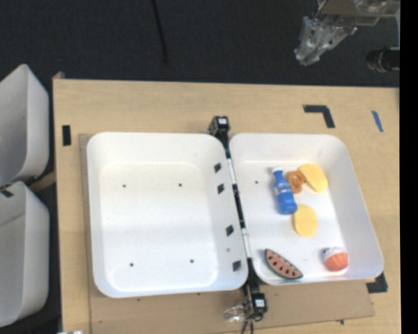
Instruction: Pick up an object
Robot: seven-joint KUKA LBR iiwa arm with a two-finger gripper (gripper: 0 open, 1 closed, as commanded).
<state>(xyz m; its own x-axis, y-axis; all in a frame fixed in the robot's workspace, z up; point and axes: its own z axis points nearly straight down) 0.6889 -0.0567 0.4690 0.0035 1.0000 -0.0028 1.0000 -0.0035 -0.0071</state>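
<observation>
The gripper [319,37] hangs at the upper right of the frame, above the bench and beyond the bins. All objects lie in the right bin [355,179]: bottle [284,192], two yellow pieces [313,177] [306,222], melon slice [283,265], orange piece [335,259]. Recommended target: the bottle. Centre over it, align across its narrow width, then descend vertically.

The gripper [313,47] hangs high at the upper right, well beyond the far edge of the bench [195,96] and clear of it. Its tip tilts down and left.
</observation>
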